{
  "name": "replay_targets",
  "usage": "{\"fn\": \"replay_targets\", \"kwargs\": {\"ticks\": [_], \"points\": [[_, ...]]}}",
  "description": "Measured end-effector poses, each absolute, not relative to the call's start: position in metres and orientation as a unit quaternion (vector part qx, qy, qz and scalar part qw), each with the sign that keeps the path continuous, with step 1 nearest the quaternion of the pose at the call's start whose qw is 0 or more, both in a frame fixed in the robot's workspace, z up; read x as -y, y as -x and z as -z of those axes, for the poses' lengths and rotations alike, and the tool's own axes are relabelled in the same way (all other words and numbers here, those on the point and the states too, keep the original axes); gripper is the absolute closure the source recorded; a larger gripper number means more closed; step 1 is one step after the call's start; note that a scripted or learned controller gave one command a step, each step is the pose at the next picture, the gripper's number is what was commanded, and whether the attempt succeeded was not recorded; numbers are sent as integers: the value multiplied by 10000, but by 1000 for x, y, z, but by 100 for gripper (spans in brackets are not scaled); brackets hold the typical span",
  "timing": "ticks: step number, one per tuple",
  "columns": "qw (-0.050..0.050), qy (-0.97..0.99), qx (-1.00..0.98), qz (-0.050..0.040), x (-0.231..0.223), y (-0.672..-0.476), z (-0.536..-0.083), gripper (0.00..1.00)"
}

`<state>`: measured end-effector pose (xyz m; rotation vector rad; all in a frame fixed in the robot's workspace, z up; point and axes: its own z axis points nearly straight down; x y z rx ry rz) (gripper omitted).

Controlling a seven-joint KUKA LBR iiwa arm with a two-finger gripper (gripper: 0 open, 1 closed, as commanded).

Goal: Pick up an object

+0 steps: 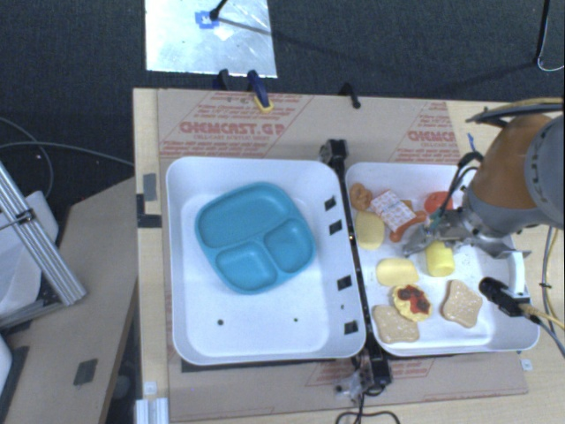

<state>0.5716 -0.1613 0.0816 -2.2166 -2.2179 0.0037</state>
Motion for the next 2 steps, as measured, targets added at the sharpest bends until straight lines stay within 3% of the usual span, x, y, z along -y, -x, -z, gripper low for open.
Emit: {"fn": "replay_targets", "kwargs": {"ticks": [1,2], "points": [[21,7070,7072,-7,144,-513,-84,0],[13,7067,7075,0,120,-487,-84,0]]}}
